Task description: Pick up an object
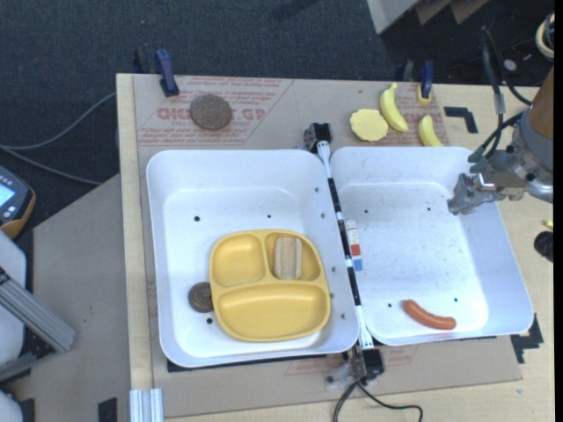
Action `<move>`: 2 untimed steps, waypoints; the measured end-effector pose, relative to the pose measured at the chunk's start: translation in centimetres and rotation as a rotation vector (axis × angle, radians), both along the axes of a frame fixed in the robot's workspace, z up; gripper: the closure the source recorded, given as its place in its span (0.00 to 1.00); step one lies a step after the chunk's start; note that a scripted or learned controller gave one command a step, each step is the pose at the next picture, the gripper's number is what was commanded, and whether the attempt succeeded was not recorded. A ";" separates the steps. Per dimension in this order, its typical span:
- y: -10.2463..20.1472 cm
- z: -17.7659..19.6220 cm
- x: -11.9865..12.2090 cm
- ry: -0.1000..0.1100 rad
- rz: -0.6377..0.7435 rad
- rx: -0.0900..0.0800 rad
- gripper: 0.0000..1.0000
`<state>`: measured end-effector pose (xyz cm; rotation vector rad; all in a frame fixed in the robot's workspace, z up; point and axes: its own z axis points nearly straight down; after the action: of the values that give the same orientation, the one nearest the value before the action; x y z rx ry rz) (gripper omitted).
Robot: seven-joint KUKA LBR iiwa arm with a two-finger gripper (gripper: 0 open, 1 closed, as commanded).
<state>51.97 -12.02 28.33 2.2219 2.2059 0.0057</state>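
Observation:
An orange-red sausage (429, 315) lies near the front of the right bin (413, 236). In the left bin (176, 200) sits a yellow divided plate (264, 310) with a tan bread piece (287, 258) in its upper right compartment. A brown cookie (201, 297) rests against the plate's left side. My gripper (464, 199) hangs over the right bin's far right part, above bare bin floor and well away from the sausage. Nothing shows between its fingers.
Behind the bins on the board lie a brown round cookie (210, 111), a yellow chip-like piece (369, 124) and two yellow bananas (393, 108) (428, 131). A blue clamp (165, 71) stands at the back left, another (426, 79) at the back right.

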 end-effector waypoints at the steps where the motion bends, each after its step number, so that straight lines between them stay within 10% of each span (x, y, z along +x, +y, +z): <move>1: 0.4 -9.1 -2.3 0.017 0.006 0.007 1.00; 2: 0.3 -8.7 -2.1 0.010 0.007 0.005 0.00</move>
<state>49.83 -11.68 19.62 2.2219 2.2210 -0.0002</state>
